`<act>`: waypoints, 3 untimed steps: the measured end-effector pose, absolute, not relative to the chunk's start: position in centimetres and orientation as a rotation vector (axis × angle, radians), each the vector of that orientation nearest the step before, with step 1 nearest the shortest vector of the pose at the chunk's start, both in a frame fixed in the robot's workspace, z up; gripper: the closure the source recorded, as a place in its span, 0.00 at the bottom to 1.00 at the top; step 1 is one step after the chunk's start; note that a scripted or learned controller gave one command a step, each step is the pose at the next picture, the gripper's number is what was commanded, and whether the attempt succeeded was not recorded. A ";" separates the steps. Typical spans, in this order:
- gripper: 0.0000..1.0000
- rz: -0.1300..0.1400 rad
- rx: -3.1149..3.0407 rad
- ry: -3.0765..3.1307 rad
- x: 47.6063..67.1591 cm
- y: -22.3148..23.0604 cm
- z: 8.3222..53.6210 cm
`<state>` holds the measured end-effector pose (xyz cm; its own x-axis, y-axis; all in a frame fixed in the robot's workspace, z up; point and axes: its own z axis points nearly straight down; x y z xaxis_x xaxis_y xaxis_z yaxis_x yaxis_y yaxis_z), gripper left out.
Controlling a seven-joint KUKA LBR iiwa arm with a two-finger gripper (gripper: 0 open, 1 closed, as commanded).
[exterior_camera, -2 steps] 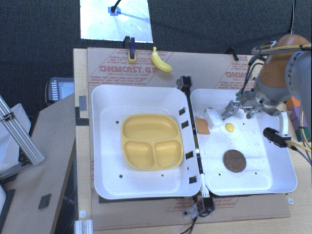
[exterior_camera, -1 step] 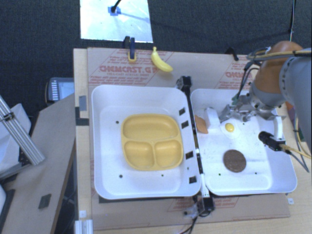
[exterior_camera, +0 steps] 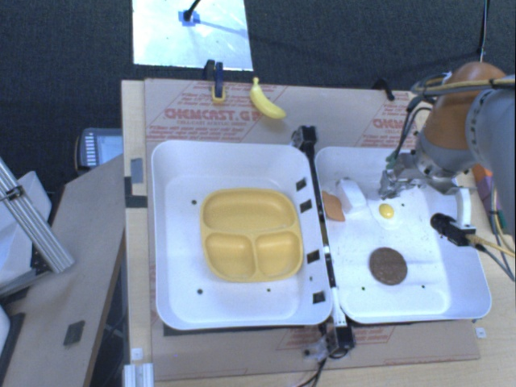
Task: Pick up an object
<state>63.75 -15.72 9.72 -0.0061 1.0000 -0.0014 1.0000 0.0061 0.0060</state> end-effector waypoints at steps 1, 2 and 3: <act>1.00 0.007 2.211 2.224 63.7 -14.7 15.0; 1.00 0.007 2.210 2.222 63.6 -15.3 21.4; 1.00 0.003 2.213 2.226 63.7 -15.3 21.5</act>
<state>63.69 -15.28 21.45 -0.0059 1.0000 -0.0009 1.0000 0.0059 0.0037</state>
